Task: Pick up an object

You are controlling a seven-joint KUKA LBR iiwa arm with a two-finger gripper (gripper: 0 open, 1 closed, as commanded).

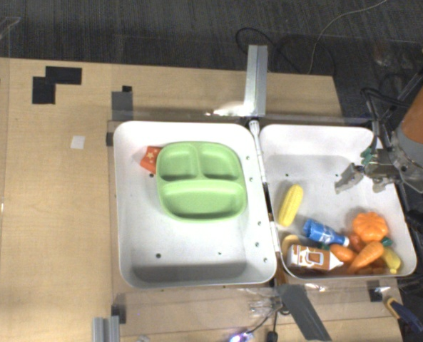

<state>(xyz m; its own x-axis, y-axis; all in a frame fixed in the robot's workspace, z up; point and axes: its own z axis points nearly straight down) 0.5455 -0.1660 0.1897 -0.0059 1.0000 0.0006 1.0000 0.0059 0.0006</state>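
Gripper (355, 177) low over the right bin (304, 144), its fingers spread and holding nothing, yellow corn (290, 204) lying on the bin floor to its lower left, apart from it, orange pumpkin (370, 226) and carrot (366, 254) below it, green divided plate (200, 179) in the left bin (136, 219)

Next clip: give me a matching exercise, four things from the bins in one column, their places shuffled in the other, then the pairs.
Things:
1. green tray
2. corn
3. carton
4. gripper

Places:
A. right bin, front edge
B. left bin, towards the back
C. over the right bin, above a bare part of its floor
D. right bin, near the divider

Pairs: 1-B, 2-D, 3-A, 4-C
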